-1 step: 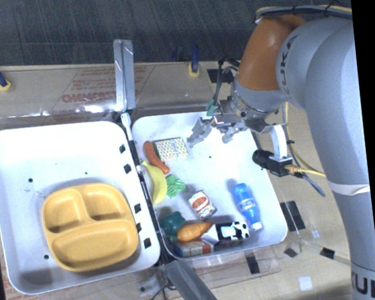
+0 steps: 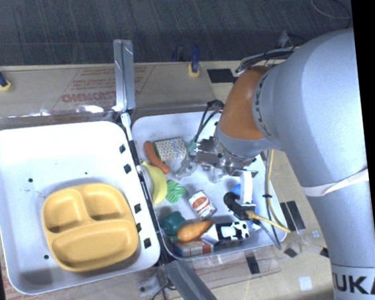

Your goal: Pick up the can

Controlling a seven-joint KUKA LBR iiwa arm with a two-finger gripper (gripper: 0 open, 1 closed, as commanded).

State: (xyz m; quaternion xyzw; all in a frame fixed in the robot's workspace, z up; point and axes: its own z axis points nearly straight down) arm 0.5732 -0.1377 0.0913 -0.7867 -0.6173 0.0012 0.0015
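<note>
The can (image 2: pixel 202 204) is small, with a red and white label, and lies tilted on the floor of the right bin (image 2: pixel 201 119) near its middle. My gripper (image 2: pixel 200 156) hangs over the upper part of that bin, below the orange wrist band, beside a grey speckled block (image 2: pixel 169 150). The can sits apart from the gripper, below it in the view, and nothing touches it.
Around the can lie a yellow banana (image 2: pixel 156 184), a green toy (image 2: pixel 175 192), a teal piece (image 2: pixel 172 221), an orange carrot (image 2: pixel 194 230), a black-and-white toy (image 2: pixel 233 231) and a blue-white item (image 2: pixel 247 189). The left bin (image 2: pixel 15 157) holds a yellow divided plate (image 2: pixel 89 226).
</note>
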